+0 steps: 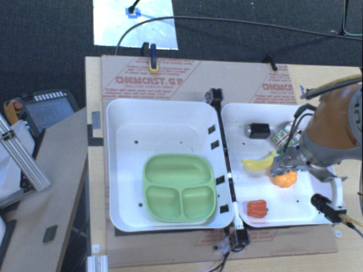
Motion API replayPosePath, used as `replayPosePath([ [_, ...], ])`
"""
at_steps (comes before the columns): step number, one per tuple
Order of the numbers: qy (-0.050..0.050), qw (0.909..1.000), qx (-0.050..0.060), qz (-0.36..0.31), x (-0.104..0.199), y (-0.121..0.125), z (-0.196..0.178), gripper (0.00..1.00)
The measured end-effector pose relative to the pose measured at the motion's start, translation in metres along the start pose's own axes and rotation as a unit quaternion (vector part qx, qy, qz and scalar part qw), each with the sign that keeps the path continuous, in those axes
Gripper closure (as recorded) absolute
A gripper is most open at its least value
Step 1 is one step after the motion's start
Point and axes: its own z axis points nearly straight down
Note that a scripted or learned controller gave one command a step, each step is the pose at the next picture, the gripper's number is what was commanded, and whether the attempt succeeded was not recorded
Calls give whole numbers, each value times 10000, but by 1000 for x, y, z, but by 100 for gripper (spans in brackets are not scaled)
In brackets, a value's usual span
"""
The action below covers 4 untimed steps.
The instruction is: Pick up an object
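Orange fruit point(285, 179) sits on the right bin's point(249, 152) floor beneath the lowered claw point(282, 164), whose grip I cannot tell, so lifting remains.

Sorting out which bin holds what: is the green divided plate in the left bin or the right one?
Left bin. The green plate lies flat on the left bin's floor, compartments facing up, near its front.

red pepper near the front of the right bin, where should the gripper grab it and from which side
Grip the red pepper across its rounded body, coming straight down. It lies alone on the right bin floor, apart from the orange and banana, so both sides look free for the fingers.
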Motion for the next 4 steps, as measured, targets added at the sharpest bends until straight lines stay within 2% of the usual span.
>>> replayPosePath([
  [1, -6, 10000, -14, -7, -7, 9, -49, 100],
  [2, -6, 10000, -26, -13, -5, 10, -113, 100],
  [3, -2, 10000, -8, -11, -5, 11, -150, 100],
  [4, 8, 10000, 10, -27, 46, 11, -130, 100],
])
